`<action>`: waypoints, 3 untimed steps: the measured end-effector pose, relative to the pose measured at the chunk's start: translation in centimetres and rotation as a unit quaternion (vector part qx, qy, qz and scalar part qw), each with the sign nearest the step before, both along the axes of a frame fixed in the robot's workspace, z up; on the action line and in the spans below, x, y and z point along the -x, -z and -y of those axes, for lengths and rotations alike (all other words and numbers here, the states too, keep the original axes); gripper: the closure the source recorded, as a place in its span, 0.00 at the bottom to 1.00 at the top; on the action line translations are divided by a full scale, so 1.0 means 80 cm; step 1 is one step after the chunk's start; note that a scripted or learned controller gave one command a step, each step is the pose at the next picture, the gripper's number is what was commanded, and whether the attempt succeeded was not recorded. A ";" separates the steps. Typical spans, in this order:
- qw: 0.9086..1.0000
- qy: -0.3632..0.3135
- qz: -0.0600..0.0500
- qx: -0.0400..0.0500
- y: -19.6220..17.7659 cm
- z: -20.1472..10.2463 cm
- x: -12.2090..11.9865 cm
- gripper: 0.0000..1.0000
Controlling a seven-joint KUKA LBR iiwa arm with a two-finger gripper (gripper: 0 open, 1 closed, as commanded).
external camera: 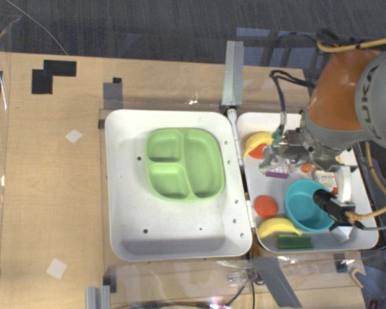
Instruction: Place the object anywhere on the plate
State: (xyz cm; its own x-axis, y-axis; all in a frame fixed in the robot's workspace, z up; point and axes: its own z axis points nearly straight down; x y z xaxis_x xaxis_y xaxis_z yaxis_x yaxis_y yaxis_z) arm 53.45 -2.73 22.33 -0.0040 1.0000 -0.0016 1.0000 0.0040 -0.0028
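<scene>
A green divided plate lies in the left white bin. The right bin holds several objects: a yellow banana-like piece with a red bit beside it, an orange-red round piece, a second yellow banana, a dark green block and a teal bowl. My gripper hangs low over the upper middle of the right bin, just right of the upper banana, with a small purple and white item under it. The wrist hides the fingertips.
The grey arm with its orange band covers the right bin's upper right part. A metal divider post stands between the bins at the back. Cables run along the right edge. Black markers lie on the bench at the far left.
</scene>
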 end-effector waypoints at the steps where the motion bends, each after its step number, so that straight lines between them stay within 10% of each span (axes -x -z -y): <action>1: 1.000 -0.029 -0.001 -0.001 0.027 -0.134 -0.003 1.00; 2: 1.000 -0.020 0.002 -0.001 -0.037 -0.210 -0.076 1.00; 3: 1.000 -0.019 0.001 0.000 -0.035 -0.206 -0.075 0.00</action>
